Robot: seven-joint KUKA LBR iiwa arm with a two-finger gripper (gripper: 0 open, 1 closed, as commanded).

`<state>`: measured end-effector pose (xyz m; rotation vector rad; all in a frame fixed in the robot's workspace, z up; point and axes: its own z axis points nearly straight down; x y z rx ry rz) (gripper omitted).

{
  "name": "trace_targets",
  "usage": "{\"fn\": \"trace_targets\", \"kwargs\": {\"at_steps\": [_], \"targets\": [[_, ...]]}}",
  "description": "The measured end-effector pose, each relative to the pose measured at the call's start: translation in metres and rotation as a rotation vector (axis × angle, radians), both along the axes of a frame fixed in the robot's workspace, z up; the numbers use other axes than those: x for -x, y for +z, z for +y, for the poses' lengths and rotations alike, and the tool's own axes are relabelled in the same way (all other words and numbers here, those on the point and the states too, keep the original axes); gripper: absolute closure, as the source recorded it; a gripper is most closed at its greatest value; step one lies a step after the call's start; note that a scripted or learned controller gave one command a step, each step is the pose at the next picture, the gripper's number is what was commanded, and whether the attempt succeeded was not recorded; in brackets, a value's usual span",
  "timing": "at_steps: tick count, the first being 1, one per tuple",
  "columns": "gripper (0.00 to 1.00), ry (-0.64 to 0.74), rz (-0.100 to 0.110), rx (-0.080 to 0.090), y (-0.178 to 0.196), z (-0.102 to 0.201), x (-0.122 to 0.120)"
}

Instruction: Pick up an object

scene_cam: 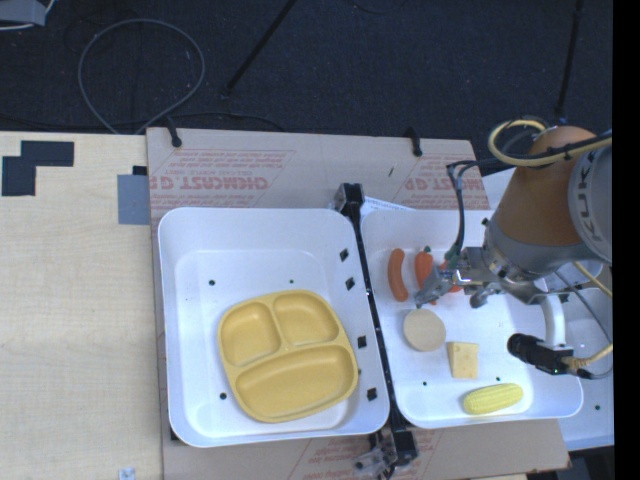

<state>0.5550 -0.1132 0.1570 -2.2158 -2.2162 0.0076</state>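
Claw (440,286) sits low in the right bin (560,408), over the red piece (424,266). Can't tell if it's released, clenched or grasping; its own body hides that. Orange sausage (398,273) just left of the claw, round cream disc (424,330) just below it, cheese wedge (463,360) and corn cob (492,399) further down-right. Yellow divided tray (288,356) well left, in the other bin (190,268). Looks like the approach/grasp step on the red piece. Next: confirm closure on it, then lift straight up, clear of the sausage.
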Motion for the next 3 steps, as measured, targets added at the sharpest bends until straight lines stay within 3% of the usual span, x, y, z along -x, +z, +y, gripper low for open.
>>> {"fn": "trace_targets", "kwargs": {"at_steps": [1, 2, 3], "targets": [[0.00, 0.000, 0.000, -0.001, -0.060, 0.007, 0.008], [0.00, -0.002, -0.004, 0.000, -0.070, 0.008, 0.008], [1.00, -0.007, -0.003, 0.000, -0.060, 0.006, 0.008]]}}
